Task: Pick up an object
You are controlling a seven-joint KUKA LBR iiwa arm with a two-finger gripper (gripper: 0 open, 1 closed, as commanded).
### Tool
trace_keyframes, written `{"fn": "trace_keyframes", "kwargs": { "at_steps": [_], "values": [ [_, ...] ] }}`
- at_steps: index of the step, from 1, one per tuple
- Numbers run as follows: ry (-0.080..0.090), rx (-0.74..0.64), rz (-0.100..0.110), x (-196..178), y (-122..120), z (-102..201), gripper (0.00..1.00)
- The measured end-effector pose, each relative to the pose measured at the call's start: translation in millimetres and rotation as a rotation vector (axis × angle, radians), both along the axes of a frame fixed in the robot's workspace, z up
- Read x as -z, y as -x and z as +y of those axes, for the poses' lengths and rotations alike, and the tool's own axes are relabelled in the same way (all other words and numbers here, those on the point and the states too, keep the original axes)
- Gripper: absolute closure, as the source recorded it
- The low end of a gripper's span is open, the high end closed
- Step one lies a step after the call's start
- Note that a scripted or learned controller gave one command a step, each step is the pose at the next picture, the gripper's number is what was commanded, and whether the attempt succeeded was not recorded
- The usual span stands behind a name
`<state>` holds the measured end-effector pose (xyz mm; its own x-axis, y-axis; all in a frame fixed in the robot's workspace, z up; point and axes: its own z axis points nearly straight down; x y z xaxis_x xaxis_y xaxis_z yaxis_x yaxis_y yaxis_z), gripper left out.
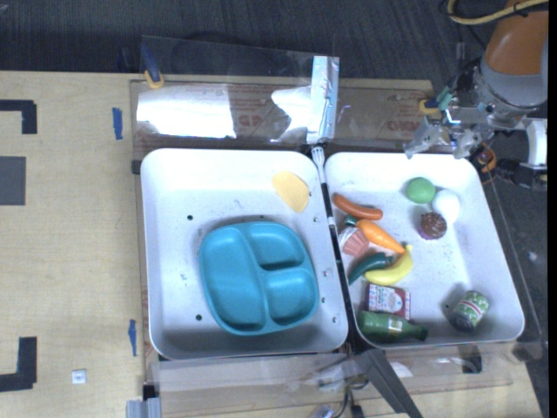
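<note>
Above right bin point(496, 259) far corner: tool point(439, 138) state unclear; green ball point(420, 190) nearest.

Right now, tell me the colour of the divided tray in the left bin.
Blue; the tray shows best in the camera view.

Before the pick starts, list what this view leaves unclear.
- Gripper: small and blurred at the right bin's far rim; finger state unreadable.
- Arm: cut off by the top-right corner.
- Red carton: label too small to read.
- Green bottle: its label unreadable.
</note>
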<state>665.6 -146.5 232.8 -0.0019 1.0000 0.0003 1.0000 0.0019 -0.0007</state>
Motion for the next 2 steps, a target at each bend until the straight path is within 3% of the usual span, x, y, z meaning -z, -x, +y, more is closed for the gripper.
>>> {"fn": "trace_keyframes", "kwargs": {
  "at_steps": [1,2],
  "values": [
    [0.000,-0.079,0.003,111.9,111.8,-19.7,0.00],
    [-0.012,0.041,-0.007,144.2,55.4,-58.5,0.00]
  ]
}}
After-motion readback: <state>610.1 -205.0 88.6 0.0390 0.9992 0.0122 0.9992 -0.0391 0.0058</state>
